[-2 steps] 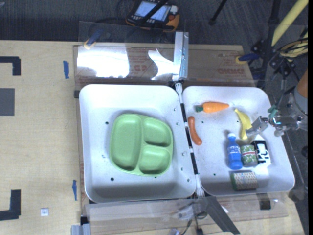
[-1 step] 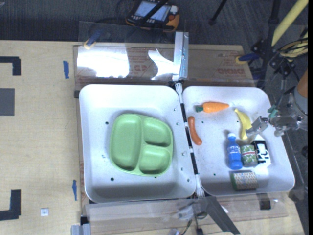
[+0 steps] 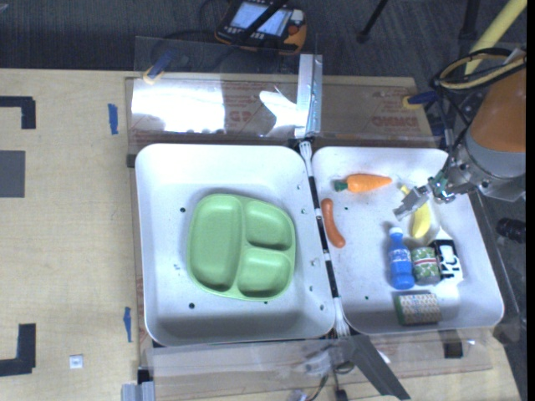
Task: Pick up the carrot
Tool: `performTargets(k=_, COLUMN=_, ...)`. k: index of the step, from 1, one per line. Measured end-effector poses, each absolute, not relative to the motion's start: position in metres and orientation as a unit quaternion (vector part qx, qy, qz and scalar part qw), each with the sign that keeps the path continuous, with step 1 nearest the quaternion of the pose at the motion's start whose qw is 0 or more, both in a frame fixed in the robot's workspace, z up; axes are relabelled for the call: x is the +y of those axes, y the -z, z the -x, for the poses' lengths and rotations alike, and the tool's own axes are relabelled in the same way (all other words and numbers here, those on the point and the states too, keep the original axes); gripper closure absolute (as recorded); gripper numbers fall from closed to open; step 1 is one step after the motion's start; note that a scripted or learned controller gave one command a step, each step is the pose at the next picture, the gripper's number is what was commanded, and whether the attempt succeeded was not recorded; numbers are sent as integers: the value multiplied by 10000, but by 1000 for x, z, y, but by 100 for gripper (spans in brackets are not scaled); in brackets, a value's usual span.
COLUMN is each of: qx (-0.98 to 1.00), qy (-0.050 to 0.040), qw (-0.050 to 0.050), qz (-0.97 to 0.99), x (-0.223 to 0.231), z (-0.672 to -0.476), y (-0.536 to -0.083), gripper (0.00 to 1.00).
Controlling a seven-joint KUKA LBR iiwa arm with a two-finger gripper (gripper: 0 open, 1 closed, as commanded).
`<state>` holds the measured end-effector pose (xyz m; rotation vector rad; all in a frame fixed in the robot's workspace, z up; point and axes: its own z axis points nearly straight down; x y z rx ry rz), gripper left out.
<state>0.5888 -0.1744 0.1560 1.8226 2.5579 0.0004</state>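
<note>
The grey arm (image 3: 493, 153) reaches in from the right edge, its orange band (image 3: 501, 115) sitting high above the wrist. The wrist angles down and to the left, and the pincer (image 3: 415, 199) hangs low at its end, fingers apart with nothing between them.

Arm reaching into the right bin (image 3: 368, 303) from the right

The carrot (image 3: 366, 184) is lying at the bin's far end, the gripper (image 3: 415, 200) hovering just right of it over a yellow item (image 3: 421, 222); a sausage (image 3: 333, 223) is resting by the bin's left wall, a blue bottle (image 3: 401, 261) nearer the middle.
</note>
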Motion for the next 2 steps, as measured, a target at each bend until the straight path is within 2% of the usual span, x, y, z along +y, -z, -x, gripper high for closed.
performTargets(k=1, qx=8981, qy=-7, qw=15, qz=-4398, x=-142, z=-652, y=-123, gripper=0)
performTargets(k=2, qx=9704, qy=9, qw=-46, qz=-2413, x=-123, z=-652, y=-86, gripper=0)
